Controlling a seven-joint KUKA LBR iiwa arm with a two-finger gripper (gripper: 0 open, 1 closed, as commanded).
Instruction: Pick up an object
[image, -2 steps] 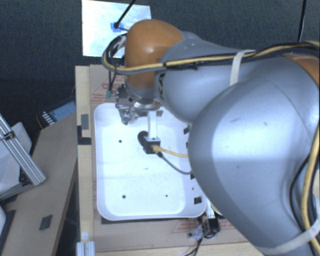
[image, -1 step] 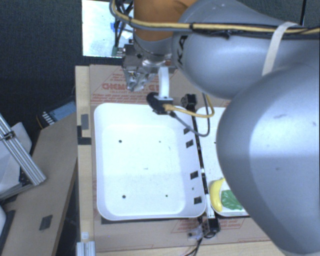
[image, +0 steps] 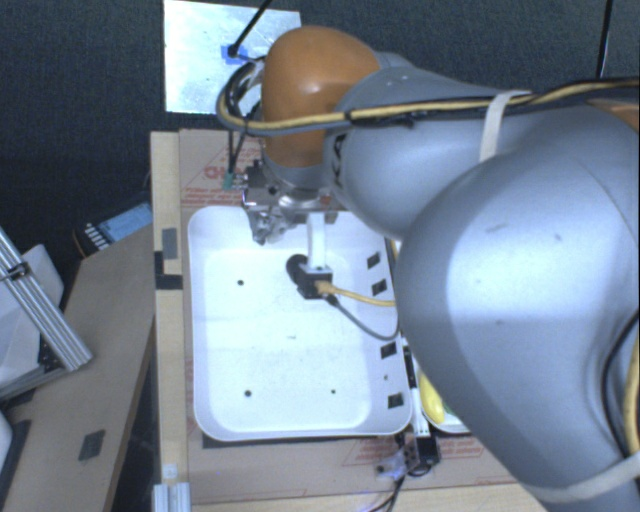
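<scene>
Grey arm (image: 520, 280) looms over the bin (image: 230, 400); end effector (image: 265, 228) state unclear.

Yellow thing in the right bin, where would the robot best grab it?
Hard to say: the yellow object shows just a rounded edge under the arm. Probably from above, across that curved edge, since the right bin has walls blocking sideways approaches.

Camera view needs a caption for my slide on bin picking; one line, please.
KUKA arm reaches over the left white bin, its end effector near the far rim.
</scene>
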